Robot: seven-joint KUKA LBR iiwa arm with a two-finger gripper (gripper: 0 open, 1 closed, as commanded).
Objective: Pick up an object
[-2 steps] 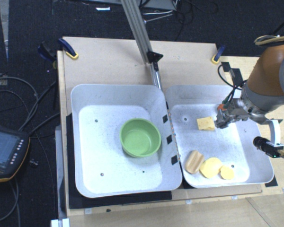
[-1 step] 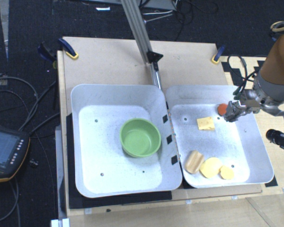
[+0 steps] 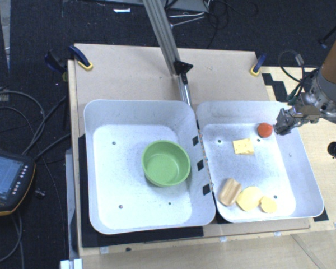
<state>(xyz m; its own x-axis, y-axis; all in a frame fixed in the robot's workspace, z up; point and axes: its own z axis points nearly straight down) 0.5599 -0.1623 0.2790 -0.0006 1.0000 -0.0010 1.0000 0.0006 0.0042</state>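
I see round green plastic bowl (image 3: 166, 162) mid left white bin (image 3: 101, 150); right white bin (image 3: 302, 172) has small orange-red ball (image 3: 265, 130) at 1 o'clock, dark two-finger gripper (image 3: 284, 123) just beside it, can't tell its opening

Lab: clamped bench (image 3: 134, 77), loose cables (image 3: 22, 102)

Room to move in the two bins on the desk

The left bin (image 3: 101, 150) has wide bare floor along every edge; only the green bowl (image 3: 166, 162) stands near its middle. In the right bin (image 3: 302, 172), the far edge and right side lie open. A red ball (image 3: 265, 130) sits near the far right corner, a yellow block (image 3: 243, 146) mid-floor, and a bread roll (image 3: 229, 191) and two yellow pieces (image 3: 250, 198) crowd the near edge.
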